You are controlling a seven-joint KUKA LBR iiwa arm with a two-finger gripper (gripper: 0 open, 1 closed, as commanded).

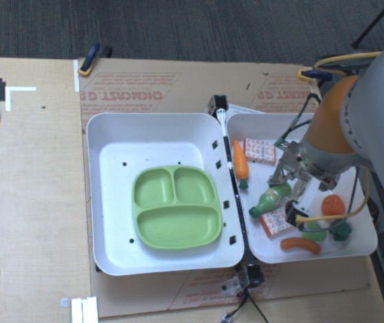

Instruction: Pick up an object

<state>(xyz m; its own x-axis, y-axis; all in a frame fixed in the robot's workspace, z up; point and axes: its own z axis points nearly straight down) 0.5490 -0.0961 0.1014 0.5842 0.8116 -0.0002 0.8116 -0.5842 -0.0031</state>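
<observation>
- While the gripper point(287, 188) hangs low in the right bin point(363, 244), you're mid-reach; I cannot tell its jaws' state.
- Green bottle point(270, 200) lies just beside it: settle down over it, then close.

Plastic, card and wood
Smooth matt green plate point(176, 207); glossy white bins point(104, 180); printed brown cardboard point(134, 89); pale wood-grain bench point(30, 200)
</observation>
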